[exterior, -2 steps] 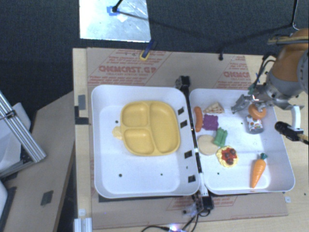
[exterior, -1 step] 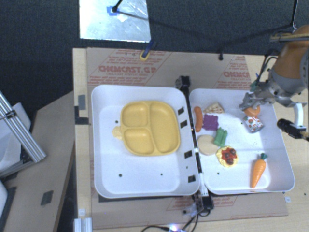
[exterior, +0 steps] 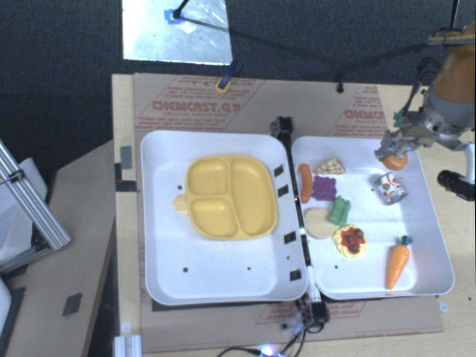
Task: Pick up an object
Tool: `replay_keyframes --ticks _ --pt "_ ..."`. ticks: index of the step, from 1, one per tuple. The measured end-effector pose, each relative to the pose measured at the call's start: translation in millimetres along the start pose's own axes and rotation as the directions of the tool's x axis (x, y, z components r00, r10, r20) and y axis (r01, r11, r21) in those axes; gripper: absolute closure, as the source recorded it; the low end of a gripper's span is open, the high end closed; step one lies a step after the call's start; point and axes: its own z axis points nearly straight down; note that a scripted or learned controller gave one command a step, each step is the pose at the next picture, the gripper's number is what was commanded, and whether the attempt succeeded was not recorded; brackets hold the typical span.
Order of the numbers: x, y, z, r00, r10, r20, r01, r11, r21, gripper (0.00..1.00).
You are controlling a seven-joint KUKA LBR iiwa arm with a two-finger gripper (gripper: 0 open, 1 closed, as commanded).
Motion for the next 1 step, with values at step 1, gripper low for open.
replay_keyframes --ticks 1 --pt "-0.2 1.7 -31.4 1.0 0.0 0.0 0.0 1.0 0.001 1.0"
